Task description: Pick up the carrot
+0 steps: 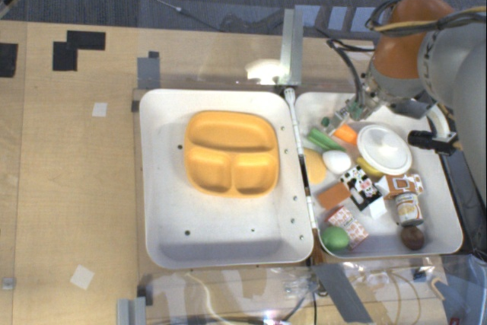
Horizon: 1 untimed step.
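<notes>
Bench (68,186) of pale wood filled most of the frame, bearing two white bins side by side. The left bin (163,232) held a yellow divided tray (230,151) near its middle. The right bin (449,228) was crowded with small things. The grey arm (449,61) entered at the upper right, its orange band (407,30) above the wrist. The gripper (344,115) was low over the upper left part of the right bin, just above the carrot; I could not tell its state. A white bowl (384,148) sat mid-bin. The carrot (345,135), orange, lay just left of the bowl, beside a green vegetable (320,139) and above a white egg (335,161). A green ball (335,239) lay at the bin's lower left.
</notes>
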### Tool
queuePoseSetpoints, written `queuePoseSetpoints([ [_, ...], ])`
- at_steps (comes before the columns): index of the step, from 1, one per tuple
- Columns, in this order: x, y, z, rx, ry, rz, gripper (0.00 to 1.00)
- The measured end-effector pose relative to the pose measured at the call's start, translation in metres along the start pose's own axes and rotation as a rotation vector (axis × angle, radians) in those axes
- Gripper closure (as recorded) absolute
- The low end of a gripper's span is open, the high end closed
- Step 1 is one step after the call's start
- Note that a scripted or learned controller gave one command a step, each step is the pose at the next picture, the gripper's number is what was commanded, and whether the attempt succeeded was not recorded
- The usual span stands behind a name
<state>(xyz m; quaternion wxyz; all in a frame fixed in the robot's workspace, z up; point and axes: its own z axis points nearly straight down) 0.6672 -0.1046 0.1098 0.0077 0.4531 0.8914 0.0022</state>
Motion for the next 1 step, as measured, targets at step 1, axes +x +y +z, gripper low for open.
queuePoseSetpoints([
  [1,0.0347,0.0327,-0.0804,0.000,0.004,0.196,1.00],
])
